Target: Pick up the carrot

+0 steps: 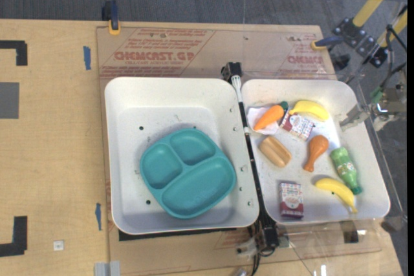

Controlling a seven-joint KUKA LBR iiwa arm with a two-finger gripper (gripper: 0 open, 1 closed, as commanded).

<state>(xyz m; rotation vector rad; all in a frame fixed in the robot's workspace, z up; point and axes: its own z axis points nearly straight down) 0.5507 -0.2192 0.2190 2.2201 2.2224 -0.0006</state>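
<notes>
The carrot [268, 117], orange with a small green top, lies at the far left of the right bin [375, 203], close to the divider between the bins. It points down-left, and its green end is next to a yellow banana [310, 110]. A grey metal part that looks like my gripper [362, 114] is over the right bin's right rim, well to the right of the carrot and apart from it. It is too small and cut off to make out clearly.
Around the carrot lie a snack packet [299, 127], a bread roll [275, 152], a drumstick [315, 150], a green bottle [344, 168], a second banana [336, 191] and a red carton [292, 198]. The left bin [123, 106] holds a teal divided plate [187, 172].
</notes>
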